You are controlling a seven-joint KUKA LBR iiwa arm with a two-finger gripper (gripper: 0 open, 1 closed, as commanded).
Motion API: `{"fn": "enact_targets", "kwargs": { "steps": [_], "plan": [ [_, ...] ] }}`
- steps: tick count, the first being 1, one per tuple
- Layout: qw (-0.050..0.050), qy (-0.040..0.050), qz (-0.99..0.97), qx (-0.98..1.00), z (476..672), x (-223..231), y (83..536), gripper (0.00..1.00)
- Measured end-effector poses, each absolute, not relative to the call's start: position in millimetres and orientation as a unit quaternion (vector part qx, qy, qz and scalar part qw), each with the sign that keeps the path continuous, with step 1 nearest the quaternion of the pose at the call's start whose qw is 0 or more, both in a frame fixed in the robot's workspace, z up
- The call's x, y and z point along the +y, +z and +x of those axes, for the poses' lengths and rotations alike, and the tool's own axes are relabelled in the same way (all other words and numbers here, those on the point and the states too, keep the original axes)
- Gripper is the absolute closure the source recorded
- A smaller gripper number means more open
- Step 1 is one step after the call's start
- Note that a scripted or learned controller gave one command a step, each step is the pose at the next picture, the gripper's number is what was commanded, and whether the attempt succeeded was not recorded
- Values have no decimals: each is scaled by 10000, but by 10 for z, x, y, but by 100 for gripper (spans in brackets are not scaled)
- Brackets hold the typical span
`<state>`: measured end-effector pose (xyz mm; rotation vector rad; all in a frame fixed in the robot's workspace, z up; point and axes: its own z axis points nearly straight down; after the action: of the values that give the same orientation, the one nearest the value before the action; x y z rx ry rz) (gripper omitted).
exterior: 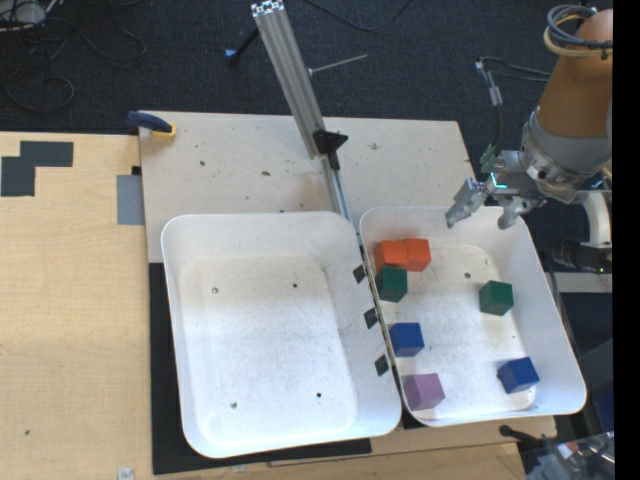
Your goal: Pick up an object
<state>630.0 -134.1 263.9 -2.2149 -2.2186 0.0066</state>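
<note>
Where dark carpet (420, 38) shows, bench (230, 163) looks speckled.

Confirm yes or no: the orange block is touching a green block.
Yes: in the right bin, the orange block rests right against the dark green block just below it, with no gap between them.

right bin (560, 368) centre open; blocks (403, 254) crowd divider side.

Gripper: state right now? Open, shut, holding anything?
Gripper: open, fingers spread, holding nothing; it hangs over the far rim of the right bin, apart from the blocks.
</note>
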Motion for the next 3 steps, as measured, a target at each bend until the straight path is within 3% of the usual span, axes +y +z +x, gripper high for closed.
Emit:
{"fn": "enact_targets", "kwargs": {
  "steps": [1, 3],
  "plan": [
    [13, 10, -7062, -7081, 6308, -1342, 2665, 0],
    [34, 26, -7075, -7067, 6237, -1442, 1600, 0]
  ]
}}
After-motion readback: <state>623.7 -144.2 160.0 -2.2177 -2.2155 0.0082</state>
